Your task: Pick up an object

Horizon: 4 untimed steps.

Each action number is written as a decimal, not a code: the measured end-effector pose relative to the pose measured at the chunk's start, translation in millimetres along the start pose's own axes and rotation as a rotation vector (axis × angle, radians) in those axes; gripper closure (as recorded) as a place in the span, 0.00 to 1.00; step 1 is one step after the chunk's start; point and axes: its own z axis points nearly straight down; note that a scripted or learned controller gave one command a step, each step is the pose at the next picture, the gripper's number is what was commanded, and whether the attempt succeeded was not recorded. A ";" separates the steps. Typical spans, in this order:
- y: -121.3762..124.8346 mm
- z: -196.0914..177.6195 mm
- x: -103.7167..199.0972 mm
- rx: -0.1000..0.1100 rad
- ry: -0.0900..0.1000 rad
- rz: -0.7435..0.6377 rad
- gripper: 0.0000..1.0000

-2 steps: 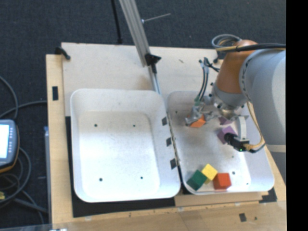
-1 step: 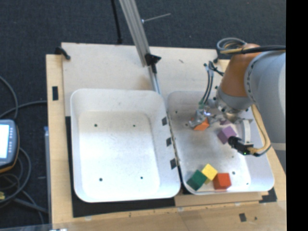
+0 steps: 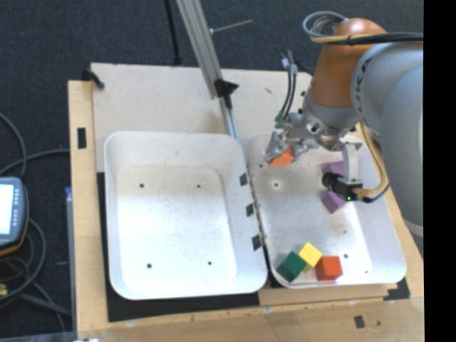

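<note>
Left of the right-hand shallow white plastic bin (image 3: pixel 377 248): a matching white bin (image 3: pixel 178 219). At its far left corner: two-finger gripper (image 3: pixel 279 150), clamped on small orange block (image 3: pixel 283 159). Near front rim: green cube (image 3: pixel 292 266), yellow cube (image 3: pixel 311 254), red cube (image 3: pixel 328 268). Mid-right: purple block (image 3: pixel 332 201).

Grey arm (image 3: pixel 392 112), orange wrist band (image 3: pixel 338 70)

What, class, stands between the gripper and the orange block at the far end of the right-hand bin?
Nothing visible. The gripper sits right at the orange block, at the far end of the right bin. The purple block and the green, yellow and red blocks lie well clear.
</note>
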 end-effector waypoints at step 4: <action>36.2 -32.8 65.9 0.004 -0.004 0.011 1.00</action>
